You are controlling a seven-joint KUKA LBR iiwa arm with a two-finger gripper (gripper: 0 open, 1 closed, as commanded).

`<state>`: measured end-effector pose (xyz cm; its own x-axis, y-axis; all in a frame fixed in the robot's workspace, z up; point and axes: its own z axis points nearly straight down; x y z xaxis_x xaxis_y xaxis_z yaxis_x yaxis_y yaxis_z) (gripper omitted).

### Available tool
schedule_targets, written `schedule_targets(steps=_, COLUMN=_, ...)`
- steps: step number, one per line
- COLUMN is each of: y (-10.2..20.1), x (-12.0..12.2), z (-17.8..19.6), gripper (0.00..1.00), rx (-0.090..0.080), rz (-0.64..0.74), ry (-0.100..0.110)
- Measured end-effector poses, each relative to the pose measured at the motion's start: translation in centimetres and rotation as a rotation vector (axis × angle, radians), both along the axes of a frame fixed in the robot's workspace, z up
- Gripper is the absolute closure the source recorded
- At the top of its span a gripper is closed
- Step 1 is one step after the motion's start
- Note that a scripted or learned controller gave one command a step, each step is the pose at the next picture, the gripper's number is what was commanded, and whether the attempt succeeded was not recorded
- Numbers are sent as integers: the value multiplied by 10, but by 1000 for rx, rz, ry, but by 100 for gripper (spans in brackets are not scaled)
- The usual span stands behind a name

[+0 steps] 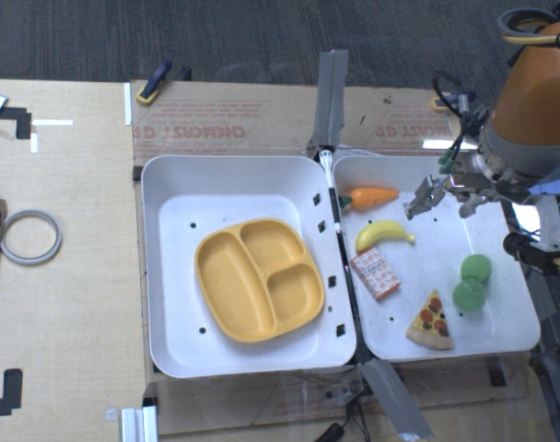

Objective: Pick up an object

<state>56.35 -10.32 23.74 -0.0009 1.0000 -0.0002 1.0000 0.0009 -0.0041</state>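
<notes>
Reaching in from the right, arm cut off at the frame edge, its gripper (pixel 443 196) hovering over the right bin (pixel 515 339) with fingers spread wide and nothing between them. Right bin contents: carrot (pixel 369 196) at the far left corner, banana (pixel 384 236) just below it, red-and-white packet (pixel 375 274), pizza slice (pixel 430 321), two green balls (pixel 472 281) touching near the right wall. Left bin (pixel 169 247): yellow divided plate (pixel 259 279); tape roll (pixel 28 237) on the bench outside.
</notes>
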Motion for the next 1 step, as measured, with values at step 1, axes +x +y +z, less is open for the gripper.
schedule_targets(steps=1, y=-6, x=39, z=-129, gripper=0, rx=-3, rz=146, ry=-18)
